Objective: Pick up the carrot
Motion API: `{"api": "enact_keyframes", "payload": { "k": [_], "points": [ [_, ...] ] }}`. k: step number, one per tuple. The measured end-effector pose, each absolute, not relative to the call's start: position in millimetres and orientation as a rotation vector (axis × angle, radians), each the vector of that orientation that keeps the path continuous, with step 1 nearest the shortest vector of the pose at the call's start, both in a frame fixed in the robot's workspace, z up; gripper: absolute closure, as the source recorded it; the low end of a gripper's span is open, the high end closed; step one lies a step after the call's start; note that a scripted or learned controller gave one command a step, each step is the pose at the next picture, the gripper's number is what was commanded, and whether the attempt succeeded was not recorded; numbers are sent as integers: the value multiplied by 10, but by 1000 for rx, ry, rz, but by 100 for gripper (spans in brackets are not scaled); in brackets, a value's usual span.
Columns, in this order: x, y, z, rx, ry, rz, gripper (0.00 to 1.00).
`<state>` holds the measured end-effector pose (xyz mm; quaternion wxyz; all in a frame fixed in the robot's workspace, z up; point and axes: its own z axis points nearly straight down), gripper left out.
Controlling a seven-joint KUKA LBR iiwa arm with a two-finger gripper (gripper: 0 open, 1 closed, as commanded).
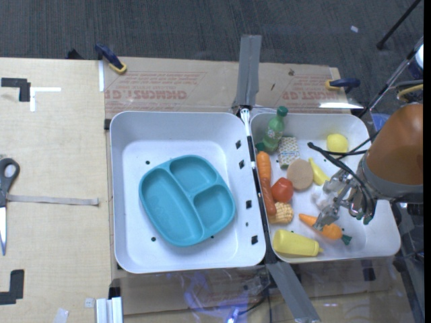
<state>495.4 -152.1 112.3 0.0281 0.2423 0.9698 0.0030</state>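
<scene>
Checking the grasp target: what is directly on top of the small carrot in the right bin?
The gripper sits over the carrot, covering its middle. Its orange ends and green tip show; contact underneath is hidden.

Left bin (121,180): blue three-part plate (186,199), lying at a slant. Right bin (377,244): green bottle (274,129) at the far left corner, lemon (337,142), tomato (282,190), corn (283,212), yellow pepper (295,244) near the front wall. Scissors (5,194) on the bench (54,261), far left. Blue clamps (111,57) on cardboard (175,89) behind the bins.
</scene>
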Motion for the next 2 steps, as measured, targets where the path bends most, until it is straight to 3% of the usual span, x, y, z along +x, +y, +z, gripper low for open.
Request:
{"api": "enact_keyframes", "payload": {
  "k": [1, 2],
  "points": [
    [5023, -1550, 1265, 741, 2968, 3, 100],
    [5022, -1549, 1264, 742, 2968, 3, 0]
  ]
}}
